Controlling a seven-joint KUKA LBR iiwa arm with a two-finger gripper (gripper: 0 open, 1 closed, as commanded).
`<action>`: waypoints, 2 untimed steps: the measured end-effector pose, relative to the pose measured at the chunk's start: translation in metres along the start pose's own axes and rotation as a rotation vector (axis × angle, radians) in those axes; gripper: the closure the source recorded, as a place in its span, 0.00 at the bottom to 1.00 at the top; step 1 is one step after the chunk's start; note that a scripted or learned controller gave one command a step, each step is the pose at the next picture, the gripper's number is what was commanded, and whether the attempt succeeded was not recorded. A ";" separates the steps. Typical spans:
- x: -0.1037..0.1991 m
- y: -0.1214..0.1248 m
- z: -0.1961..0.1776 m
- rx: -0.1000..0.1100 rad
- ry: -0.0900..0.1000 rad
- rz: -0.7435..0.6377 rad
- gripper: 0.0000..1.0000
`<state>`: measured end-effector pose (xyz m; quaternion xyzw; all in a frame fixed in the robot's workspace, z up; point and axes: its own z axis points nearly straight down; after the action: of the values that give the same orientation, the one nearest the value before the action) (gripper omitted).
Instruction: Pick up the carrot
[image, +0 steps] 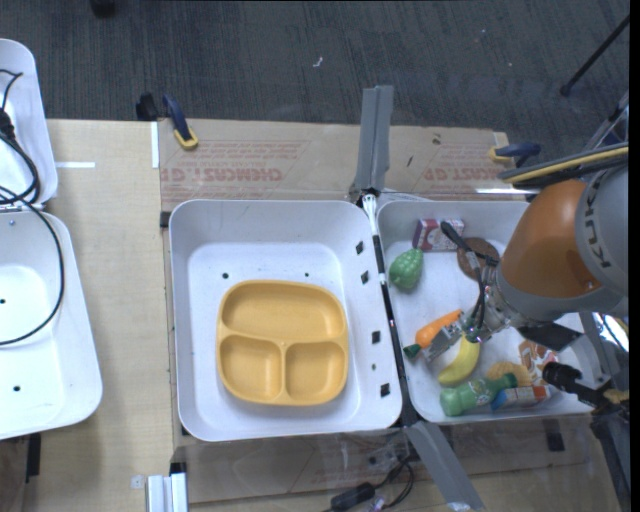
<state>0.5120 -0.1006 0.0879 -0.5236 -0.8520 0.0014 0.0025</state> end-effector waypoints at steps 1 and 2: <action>-0.011 0.002 -0.036 -0.002 -0.001 -0.272 0.00; -0.011 0.002 -0.036 -0.001 -0.001 -0.272 0.00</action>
<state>0.5190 -0.1092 0.1242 -0.4033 -0.9151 0.0008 0.0019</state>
